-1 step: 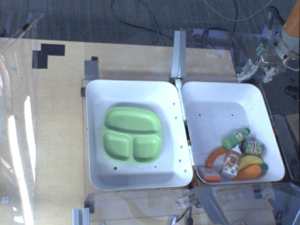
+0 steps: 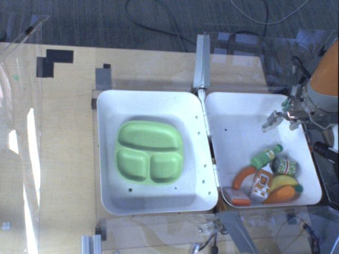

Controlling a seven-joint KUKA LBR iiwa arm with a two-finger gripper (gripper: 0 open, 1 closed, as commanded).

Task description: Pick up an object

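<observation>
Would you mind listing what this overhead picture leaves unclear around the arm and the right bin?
- Arm: cut off by the right edge above the orange band.
- Gripper: too small and blurred to read.
- Toy pile in the right bin: items overlap, so lower ones are partly hidden.

bench [image 2: 63, 142] bore two bins side by side | left bin [image 2: 106, 142]: divided tray [image 2: 150, 151] inside | right bin [image 2: 233, 120]: toys [image 2: 270, 179] heaped in near corner

Toy groceries crowd the right bin's [image 2: 233, 110] near corner: a tilted green bottle [image 2: 265, 157], red sausage [image 2: 243, 176], small carton [image 2: 260, 186], banana [image 2: 283, 182] and carrot [image 2: 281, 193].
</observation>
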